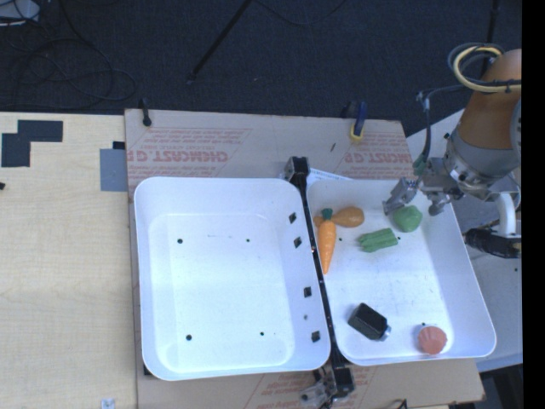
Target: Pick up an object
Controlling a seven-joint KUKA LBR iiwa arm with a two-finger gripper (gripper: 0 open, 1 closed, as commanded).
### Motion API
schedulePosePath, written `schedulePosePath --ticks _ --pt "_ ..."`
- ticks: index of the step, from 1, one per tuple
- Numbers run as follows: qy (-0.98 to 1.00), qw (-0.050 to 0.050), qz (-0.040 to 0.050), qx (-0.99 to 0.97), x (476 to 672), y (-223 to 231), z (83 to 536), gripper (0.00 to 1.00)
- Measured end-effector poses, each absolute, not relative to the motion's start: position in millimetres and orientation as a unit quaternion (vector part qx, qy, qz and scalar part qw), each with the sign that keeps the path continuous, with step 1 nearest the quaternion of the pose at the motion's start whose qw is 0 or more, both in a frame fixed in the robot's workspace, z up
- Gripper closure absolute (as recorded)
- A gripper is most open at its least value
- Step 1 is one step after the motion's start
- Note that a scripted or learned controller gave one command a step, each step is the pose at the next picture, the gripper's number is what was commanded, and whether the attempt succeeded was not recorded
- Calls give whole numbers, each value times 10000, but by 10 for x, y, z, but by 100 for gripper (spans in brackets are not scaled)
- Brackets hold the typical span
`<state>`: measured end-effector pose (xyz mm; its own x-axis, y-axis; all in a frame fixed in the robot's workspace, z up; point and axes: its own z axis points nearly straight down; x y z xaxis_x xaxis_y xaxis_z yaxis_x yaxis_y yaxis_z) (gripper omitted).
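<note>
The right bin (464, 271) holds several objects. An orange carrot (325, 245) lies along its left wall, with an orange lump (348, 217) just behind it. A long green piece (377, 240) lies near the middle. A round green object (408, 219) sits at the back right. A black block (369, 322) and a reddish ball (432, 339) rest near the front. My gripper (419, 202) hangs over the bin's back right, just behind the round green object. Its fingers are spread open and nothing is between them.
The left bin (153, 228) adjoins the right one across a black divider (308, 245). Both stand on cardboard. A clamp (358, 122) sits at the back edge. Cables (477, 58) loop above the arm at the right.
</note>
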<state>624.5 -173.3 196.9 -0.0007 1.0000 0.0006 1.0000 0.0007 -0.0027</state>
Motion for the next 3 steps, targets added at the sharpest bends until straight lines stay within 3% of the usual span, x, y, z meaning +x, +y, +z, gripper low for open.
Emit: schedulePosePath --ticks 1,2,3 --pt "-7084 -82 -34 -7058 6380 -1925 3889 0" --pt "-7103 -8 -23 -7039 6268 -1078 4353 0" --pt "-7104 -4 -18 -7038 6169 -240 4878 0"
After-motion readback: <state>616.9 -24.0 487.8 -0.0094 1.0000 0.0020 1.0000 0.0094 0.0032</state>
